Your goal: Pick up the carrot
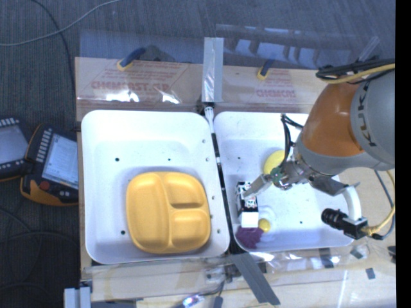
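The gripper [246,201] hangs low in the right bin [302,236], its grip unreadable, near a purple lump [249,237], a small yellow piece [264,224] and a yellow ball [275,161]; none reads clearly as a carrot.

Two bins sit side by side on the bench. A divided tray [169,210] lies in the left bin [103,133], toward its front edge. In the right bin [250,130], the gripper [247,201] is low by the left wall, with a small block [249,220] just in front of it. A bunch of grapes [249,237] lies in that bin's front left corner, and a round fruit [275,161] rests behind the gripper, near the middle. A handheld pendant [48,165] lies left of the bench.
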### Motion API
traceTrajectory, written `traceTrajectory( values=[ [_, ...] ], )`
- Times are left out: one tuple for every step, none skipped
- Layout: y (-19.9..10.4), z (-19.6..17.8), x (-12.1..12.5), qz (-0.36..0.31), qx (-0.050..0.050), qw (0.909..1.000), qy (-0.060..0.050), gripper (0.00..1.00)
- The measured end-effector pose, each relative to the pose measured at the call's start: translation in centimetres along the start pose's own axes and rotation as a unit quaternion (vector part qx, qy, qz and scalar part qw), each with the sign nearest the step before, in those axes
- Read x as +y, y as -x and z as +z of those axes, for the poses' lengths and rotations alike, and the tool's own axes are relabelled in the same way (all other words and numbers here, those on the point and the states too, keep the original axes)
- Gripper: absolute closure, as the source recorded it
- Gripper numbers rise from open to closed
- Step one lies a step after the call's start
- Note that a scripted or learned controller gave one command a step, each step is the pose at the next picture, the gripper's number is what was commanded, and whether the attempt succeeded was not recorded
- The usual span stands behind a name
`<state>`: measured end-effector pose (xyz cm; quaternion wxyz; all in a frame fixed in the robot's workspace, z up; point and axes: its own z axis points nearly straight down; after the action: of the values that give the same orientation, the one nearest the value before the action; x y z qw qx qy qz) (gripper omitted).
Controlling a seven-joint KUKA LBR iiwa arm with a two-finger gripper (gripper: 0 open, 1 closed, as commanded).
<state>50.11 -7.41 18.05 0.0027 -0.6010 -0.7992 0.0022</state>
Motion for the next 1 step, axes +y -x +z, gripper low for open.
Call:
traceTrajectory(
  values=[
    [2.07,7.39,-1.91,-0.098,0.001,0.9951,0.001,0.00]
  ],
)
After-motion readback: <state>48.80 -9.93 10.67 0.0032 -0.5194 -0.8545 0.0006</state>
